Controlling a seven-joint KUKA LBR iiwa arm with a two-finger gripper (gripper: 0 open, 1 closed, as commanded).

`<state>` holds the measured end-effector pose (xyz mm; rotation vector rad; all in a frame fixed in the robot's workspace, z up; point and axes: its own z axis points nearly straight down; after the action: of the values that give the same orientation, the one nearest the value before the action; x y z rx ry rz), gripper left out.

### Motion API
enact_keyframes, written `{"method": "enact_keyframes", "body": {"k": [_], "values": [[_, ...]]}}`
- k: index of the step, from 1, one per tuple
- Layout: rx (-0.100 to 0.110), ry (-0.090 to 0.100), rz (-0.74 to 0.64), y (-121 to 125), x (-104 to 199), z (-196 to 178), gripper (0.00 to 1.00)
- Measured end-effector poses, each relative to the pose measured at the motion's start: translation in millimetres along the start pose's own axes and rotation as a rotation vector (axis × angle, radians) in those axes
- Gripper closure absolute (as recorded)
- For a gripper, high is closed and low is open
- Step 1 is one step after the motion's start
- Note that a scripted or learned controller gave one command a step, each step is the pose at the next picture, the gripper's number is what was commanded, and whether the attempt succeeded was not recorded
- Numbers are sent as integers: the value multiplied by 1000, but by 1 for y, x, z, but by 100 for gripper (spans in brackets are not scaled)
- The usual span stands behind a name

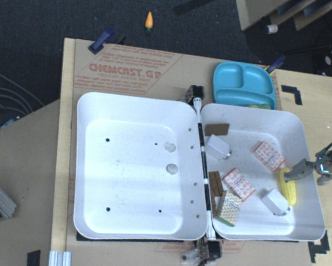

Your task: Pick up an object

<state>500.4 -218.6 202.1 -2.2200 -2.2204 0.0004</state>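
The yellow banana (289,188) lies by the right wall of the right bin (244,231), and the pincer (300,170) hangs just above its top end; I cannot tell its state. It looks mid-approach, needing a descent next. The bench (128,71) sheet reads "CHEMCAST GP".

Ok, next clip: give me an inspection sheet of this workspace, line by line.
Surface: wooden bench bearing a left bin and a right bin.
Job's things: the right bin holds a yellow banana, patterned packets, white blocks and brown pieces.
Clutter: blue divided tray behind the right bin; blue clip at the bench's far edge.
Grippers: gripper at the right bin's right rim, beside the banana.
Cables: grey cables on the floor, left.
Surroundings: dark carpet; small orange object.
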Motion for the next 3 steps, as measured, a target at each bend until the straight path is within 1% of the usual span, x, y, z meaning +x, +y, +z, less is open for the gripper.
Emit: {"method": "enact_keyframes", "body": {"k": [1, 2, 3], "values": [[-3, 8, -7, 73, 1, 117, 0], [-4, 3, -5, 73, -2, 107, 100], [-2, 7, -7, 73, 0, 107, 0]]}}
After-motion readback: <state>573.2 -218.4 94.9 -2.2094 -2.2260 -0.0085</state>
